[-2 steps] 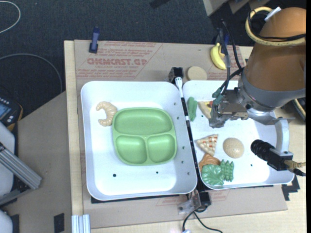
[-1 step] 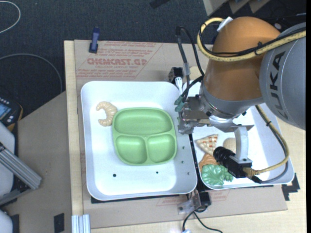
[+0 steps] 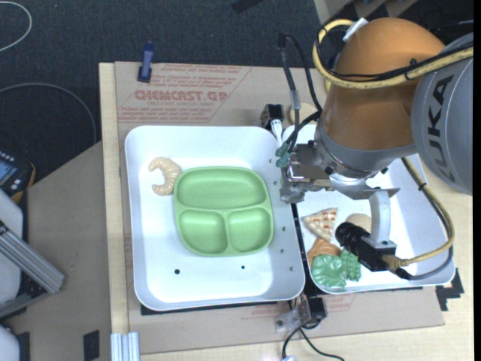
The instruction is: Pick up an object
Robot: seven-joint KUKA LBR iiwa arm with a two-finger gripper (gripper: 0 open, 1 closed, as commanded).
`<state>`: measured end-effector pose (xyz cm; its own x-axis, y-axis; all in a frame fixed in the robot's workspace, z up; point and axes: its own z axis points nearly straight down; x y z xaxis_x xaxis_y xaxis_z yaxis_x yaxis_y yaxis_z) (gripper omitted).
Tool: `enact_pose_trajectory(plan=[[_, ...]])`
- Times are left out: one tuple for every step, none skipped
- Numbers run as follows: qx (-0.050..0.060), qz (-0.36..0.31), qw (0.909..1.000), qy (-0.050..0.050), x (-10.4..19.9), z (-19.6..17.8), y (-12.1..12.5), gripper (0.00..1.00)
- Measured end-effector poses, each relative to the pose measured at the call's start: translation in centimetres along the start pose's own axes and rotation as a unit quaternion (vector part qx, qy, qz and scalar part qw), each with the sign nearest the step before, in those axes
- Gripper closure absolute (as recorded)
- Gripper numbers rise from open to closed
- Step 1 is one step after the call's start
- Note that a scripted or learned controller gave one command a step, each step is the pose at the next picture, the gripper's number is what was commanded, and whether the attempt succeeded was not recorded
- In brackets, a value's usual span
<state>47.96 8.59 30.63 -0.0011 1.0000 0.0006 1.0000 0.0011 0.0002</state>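
In the left bin [image 3: 150, 277], a green divided plate [image 3: 224, 209] lies in the middle, and a pale croissant [image 3: 164, 175] rests just beyond its upper left corner. The right bin [image 3: 428, 201] holds a pizza slice [image 3: 322, 221], an orange piece [image 3: 322, 248], a green leafy toy [image 3: 338, 268] and a beige round piece [image 3: 359, 220], clustered at its near left. My gripper [image 3: 291, 185] hangs over the wall between the two bins, just above the pizza slice. The wrist and orange band cover most of the right bin's far half.
The bins sit on a cardboard sheet [image 3: 188, 92] with red print. A small blue object [image 3: 146, 62] lies at its far left edge. Cables [image 3: 289, 74] run down to the wrist. Dark floor surrounds the bench.
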Motion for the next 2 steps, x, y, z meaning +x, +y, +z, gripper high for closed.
enact_pose_trajectory(plan=[[-0.01, 0.002, 0.9999, 0.001, -4.4, -16.4, 0.1, 1.0], [0.006, 0.006, 1.0, -0.002, -12.3, -5.0, -0.2, 1.0]])
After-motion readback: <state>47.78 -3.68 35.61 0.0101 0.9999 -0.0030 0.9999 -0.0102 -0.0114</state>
